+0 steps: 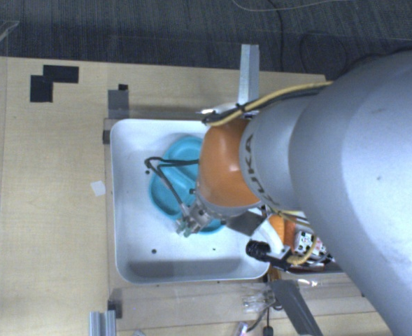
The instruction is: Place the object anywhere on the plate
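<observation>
A blue plate (172, 176) lies in the left white bin (132, 208), toward its back right, and the arm covers much of it. My gripper (187, 225) hangs over the plate's near edge, below the orange wrist band (223, 166). An orange object (278, 228) peeks out from under the arm, right of the left bin; most of it is hidden. I see nothing that is clearly held in the gripper.
The big grey arm (345, 180) covers the right bin and the right half of the view. A black cable (165, 165) loops over the plate. A small white scrap (97, 187) lies on the wooden bench left of the bin.
</observation>
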Robot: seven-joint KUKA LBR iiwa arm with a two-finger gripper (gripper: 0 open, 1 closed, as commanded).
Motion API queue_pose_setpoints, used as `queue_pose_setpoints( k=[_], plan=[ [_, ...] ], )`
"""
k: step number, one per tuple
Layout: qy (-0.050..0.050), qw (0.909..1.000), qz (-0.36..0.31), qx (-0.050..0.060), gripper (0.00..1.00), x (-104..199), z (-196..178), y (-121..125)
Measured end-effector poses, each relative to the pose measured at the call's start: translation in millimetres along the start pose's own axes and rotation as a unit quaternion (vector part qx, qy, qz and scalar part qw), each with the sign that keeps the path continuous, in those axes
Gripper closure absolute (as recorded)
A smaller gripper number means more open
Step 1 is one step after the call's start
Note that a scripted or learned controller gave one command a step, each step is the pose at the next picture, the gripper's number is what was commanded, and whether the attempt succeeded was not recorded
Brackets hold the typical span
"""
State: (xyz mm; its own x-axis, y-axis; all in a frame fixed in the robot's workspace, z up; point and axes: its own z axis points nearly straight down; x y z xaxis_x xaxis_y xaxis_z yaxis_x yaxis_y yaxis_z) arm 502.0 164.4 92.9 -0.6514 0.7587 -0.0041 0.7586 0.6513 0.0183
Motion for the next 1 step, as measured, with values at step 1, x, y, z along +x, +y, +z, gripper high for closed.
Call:
queue_pose_setpoints(
  k=[1],
  plan=[
    [0.004, 0.9998, -0.018, 0.01, 1.0, -20.9, -76.9, 83.8]
  ],
)
